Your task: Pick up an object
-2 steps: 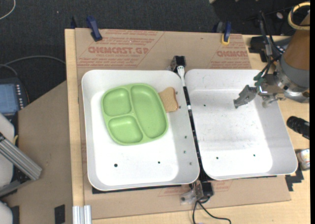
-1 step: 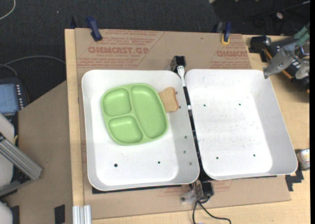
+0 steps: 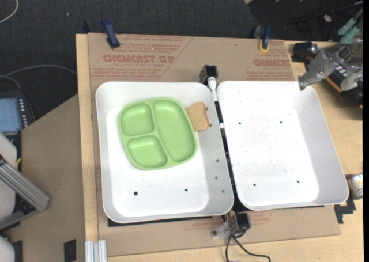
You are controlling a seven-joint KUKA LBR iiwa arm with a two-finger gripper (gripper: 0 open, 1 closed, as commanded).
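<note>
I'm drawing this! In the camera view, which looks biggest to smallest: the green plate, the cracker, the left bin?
1. Left bin, biggest.
2. Green plate, lying inside the bin.
3. Cracker, smallest, beside the plate.

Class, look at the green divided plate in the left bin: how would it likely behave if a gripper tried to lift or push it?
The green divided plate looks like moulded plastic, so probably stiff and light. It lies flat and low, so it should slide rather than tip or roll. Its smooth raised rim may be slippery to pinch. Pushing it could also nudge the tan cracker-like piece at its edge.
</note>
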